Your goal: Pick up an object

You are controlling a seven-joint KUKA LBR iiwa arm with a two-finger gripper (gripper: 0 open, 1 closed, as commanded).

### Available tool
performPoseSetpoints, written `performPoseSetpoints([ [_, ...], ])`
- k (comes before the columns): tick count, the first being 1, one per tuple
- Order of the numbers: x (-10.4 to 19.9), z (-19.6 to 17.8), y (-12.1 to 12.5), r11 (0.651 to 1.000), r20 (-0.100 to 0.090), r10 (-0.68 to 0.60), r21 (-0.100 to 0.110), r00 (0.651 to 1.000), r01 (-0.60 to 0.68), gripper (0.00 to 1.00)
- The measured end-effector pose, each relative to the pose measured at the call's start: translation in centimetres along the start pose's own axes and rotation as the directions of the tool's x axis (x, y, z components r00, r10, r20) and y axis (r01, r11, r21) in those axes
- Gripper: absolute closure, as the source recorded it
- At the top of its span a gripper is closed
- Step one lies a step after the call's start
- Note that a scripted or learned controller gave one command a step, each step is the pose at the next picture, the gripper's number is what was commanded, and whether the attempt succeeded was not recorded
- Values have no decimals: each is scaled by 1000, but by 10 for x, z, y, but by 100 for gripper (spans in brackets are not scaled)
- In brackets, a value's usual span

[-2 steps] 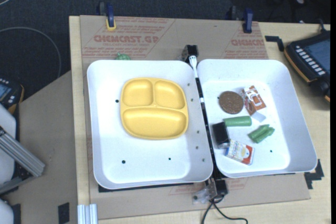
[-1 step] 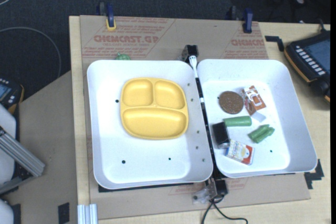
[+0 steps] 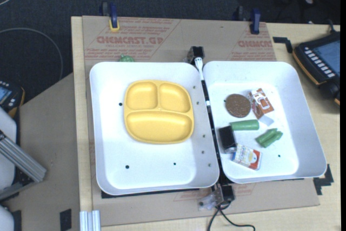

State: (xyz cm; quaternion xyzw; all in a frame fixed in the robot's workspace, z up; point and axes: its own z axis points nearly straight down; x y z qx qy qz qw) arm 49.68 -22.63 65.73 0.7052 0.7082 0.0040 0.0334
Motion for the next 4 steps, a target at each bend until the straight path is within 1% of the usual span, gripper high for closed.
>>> performPoseSetpoints([
  [4,-3,-44,3,1000,16,0,-20,1000,0,100],
])
